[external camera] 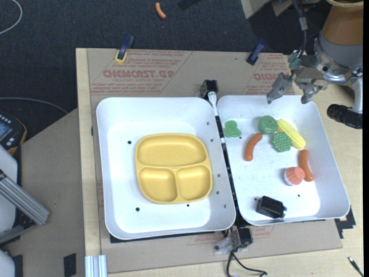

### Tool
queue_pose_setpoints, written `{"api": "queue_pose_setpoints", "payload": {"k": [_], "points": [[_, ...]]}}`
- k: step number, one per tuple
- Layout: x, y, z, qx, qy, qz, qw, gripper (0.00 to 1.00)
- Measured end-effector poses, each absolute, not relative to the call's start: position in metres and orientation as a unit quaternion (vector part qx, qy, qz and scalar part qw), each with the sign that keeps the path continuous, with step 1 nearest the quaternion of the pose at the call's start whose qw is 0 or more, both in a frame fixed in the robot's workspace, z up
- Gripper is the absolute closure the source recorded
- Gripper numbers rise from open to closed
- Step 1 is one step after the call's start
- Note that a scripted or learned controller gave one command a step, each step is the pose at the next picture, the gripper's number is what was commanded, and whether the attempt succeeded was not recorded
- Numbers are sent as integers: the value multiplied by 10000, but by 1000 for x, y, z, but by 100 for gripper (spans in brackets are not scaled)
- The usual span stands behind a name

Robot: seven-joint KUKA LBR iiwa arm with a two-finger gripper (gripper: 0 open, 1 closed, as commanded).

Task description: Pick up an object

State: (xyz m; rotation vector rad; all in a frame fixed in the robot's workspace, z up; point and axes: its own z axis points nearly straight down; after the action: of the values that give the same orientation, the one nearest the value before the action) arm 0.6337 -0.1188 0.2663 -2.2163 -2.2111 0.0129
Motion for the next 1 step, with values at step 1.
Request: {"api": "queue_pose_setpoints", "payload": {"k": [1], "points": [[636,-119,274,-7071,-7071,2,2,0]]}}
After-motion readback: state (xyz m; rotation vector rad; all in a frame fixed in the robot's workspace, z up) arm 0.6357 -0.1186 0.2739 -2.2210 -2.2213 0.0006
